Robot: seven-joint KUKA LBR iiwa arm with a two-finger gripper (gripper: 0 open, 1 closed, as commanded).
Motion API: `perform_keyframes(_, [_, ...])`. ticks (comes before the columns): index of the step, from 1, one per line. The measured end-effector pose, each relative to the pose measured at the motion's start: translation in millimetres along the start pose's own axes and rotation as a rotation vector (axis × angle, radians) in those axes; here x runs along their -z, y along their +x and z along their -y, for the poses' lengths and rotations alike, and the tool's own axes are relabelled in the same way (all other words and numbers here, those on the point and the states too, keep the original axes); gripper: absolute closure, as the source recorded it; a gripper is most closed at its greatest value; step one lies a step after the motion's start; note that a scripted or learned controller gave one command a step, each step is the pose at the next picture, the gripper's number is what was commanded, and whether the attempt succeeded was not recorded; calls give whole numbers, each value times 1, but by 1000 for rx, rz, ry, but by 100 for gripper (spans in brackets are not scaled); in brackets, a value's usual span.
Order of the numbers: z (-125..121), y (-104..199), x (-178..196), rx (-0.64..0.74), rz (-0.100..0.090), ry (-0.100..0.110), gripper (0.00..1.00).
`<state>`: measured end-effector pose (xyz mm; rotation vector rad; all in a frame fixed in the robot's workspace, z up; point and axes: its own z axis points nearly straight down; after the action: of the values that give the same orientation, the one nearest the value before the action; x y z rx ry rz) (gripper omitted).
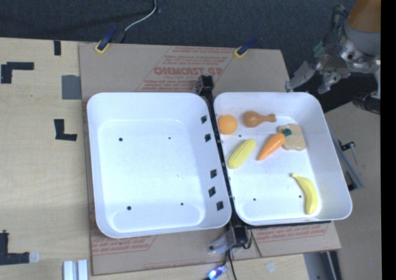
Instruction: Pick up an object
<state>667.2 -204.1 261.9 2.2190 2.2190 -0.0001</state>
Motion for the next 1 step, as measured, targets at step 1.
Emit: perform_keyframes(1, [-1, -20, -16, -1, 0, 4, 0])
